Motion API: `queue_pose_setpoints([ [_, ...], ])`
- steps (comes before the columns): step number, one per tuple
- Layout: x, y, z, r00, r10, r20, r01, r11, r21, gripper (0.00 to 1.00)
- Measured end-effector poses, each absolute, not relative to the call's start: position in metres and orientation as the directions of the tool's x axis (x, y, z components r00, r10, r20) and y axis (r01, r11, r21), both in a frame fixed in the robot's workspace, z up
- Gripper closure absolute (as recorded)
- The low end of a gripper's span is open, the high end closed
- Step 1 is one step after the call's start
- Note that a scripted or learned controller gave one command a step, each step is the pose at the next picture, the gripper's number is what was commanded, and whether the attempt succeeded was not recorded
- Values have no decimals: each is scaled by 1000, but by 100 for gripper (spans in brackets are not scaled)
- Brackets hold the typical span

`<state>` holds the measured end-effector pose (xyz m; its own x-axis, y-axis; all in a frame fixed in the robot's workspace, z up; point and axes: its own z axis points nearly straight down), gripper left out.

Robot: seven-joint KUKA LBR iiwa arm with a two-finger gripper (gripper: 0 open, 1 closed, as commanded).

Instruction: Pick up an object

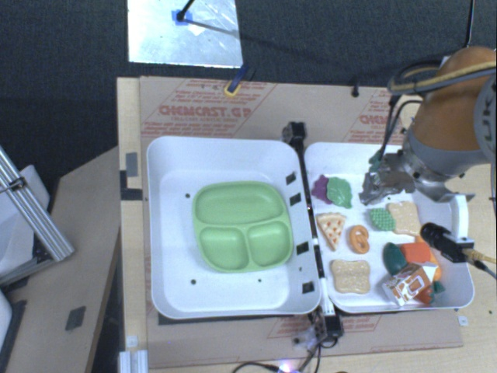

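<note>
The tool (378, 186) hangs low over the right bin (466, 292); how far it is open cannot be told, and nothing shows in its hold. Just below it lies a green waffle (380, 219) — probably the nearest candidate. Left of the waffle sit purple-green grapes (332, 189), a pizza slice (331, 228) and a pretzel (359, 239). The left bin (167, 286) carries a green divided plate (239, 225) — apparently a drop spot.

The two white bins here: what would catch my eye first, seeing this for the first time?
Probably the pale green divided plate lying alone in the left bin. Next, the right bin, crowded with small toy foods such as a pizza slice and a slice of toast. The grey arm's gripper hangs above that bin's far side.
</note>
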<state>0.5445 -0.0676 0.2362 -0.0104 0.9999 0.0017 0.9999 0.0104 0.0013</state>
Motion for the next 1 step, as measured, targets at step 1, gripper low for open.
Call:
queue_pose_setpoints([
  [1, 540, -50, 229, -7, 1000, 0, 1000, 7, 1, 100],
])
